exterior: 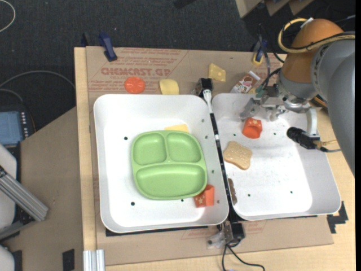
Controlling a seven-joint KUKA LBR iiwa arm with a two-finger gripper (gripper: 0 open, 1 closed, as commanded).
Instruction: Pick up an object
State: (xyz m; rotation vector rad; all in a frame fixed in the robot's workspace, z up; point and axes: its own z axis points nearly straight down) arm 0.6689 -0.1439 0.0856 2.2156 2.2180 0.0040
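Gripper low over the right bin

Gripper [255,113] hangs at the right bin's [293,196] far edge, fingers pointing at a red-orange object [252,129] just below; open or closed, cannot tell. Toast slice [237,155] lies nearby. Left bin [113,151]: green 3-section plate [168,165], orange block [205,196] touching its corner.

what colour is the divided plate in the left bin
Light green; the divided plate shows clearly in the camera view.
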